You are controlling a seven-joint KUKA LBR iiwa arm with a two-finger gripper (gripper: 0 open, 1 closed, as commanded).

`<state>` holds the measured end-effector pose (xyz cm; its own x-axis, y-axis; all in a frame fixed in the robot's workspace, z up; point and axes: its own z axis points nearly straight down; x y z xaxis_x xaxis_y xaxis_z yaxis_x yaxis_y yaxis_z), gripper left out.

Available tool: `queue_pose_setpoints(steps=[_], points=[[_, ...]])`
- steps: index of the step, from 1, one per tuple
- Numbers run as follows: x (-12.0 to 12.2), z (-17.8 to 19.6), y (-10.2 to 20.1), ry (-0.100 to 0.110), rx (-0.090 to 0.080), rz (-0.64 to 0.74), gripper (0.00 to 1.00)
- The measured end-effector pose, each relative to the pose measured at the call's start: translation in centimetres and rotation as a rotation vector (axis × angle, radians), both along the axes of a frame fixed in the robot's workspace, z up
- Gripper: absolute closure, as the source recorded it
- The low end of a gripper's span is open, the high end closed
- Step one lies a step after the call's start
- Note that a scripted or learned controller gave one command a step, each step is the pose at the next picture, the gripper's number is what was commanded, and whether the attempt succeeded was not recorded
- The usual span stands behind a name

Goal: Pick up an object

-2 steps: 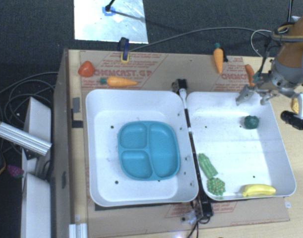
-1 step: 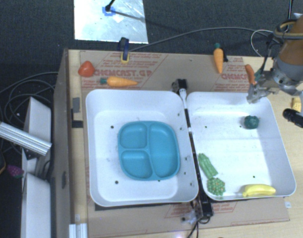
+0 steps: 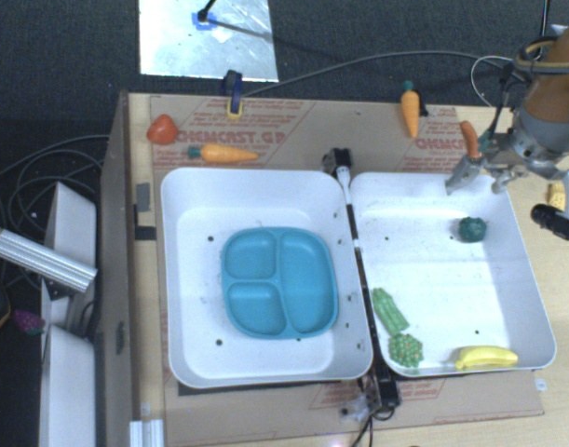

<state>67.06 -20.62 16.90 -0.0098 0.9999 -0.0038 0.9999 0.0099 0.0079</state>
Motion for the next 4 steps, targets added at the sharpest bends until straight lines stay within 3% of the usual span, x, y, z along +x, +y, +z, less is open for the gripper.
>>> queue_pose_setpoints(steps=[1, 2, 3, 4], points=[[0.1, 1.2, 0.0, -0.004, -0.002, 0.004, 1.0], [0.1, 1.1, 0.0, -0.004, -0.002, 0.004, 0.0], [0.1, 1.1, 0.0, -0.004, -0.002, 0.004, 0.0], [0.2, 2.3, 0.0, -0.008, -0.005, 0.008, 1.0]])
